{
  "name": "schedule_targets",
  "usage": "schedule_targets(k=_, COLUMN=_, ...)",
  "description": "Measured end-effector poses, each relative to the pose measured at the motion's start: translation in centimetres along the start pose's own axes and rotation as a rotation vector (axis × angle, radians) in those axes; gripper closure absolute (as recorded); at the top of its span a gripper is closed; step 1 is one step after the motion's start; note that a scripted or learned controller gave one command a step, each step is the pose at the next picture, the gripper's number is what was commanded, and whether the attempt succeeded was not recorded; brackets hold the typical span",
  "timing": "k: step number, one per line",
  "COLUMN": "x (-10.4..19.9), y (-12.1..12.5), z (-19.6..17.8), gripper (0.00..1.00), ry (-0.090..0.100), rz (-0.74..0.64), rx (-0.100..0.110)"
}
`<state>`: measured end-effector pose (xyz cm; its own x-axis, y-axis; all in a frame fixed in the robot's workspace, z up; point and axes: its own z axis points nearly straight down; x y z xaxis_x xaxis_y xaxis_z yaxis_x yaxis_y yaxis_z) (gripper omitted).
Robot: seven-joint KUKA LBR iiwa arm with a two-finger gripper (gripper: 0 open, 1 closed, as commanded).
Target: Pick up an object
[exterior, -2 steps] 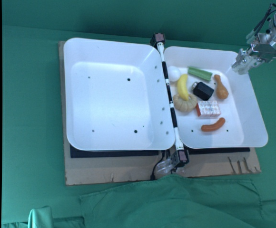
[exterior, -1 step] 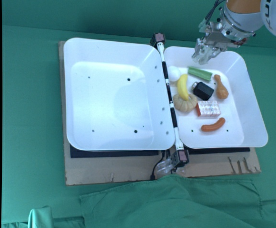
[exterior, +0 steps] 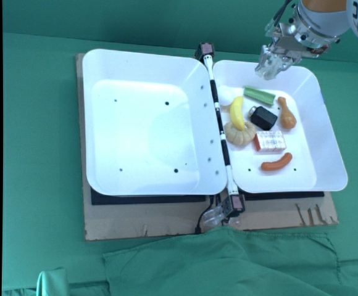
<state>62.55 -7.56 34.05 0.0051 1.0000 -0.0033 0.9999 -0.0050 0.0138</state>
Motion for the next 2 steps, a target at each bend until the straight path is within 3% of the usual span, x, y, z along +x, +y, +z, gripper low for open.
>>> schedule_targets(k=2, x=-5.1, y=-1.6, z=-4.7, gripper=1.00, ry=0.000, rz=0.001, rx=0.005)
